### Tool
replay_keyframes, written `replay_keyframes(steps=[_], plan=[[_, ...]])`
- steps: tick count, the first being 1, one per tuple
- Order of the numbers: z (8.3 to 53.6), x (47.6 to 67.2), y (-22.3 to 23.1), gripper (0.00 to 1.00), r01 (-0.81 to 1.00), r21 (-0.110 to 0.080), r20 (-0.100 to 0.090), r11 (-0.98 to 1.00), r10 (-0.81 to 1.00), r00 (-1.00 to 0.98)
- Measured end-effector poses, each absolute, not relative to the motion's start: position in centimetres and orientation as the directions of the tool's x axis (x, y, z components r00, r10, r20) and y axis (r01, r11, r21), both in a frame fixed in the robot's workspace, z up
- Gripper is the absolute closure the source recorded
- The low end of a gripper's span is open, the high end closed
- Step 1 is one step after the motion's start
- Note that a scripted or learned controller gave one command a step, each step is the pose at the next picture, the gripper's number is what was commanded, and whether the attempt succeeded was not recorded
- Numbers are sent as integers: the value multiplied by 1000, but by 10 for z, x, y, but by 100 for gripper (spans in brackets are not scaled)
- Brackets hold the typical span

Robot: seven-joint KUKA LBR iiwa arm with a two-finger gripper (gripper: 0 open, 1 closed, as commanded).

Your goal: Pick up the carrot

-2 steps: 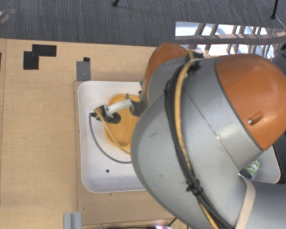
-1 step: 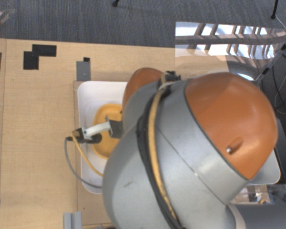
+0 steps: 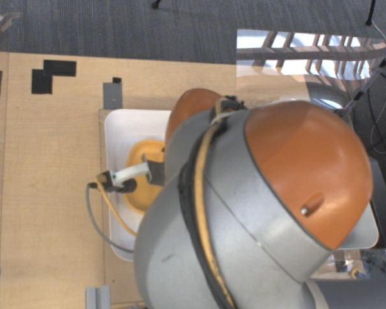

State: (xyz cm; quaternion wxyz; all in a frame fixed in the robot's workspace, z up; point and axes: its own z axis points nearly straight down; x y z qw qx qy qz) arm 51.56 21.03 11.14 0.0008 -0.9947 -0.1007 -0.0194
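My grey arm with its orange band fills the middle of the camera view and covers most of both bins. In the left bin lies an orange-yellow rounded thing, half hidden under the arm; I cannot tell whether it is the carrot. A white fitting with yellow and grey cables sticks out leftward from the wrist, over that orange thing.
A corner of the right bin shows past the arm at the right. A grey bracket stands just behind the left bin. Black marks lie on the wooden bench at the far left.
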Motion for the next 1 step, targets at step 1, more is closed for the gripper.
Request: replay_keyframes(steps=[1], plan=[[137, 494, 235, 100, 208, -5, 2, -978, 208, 978]])
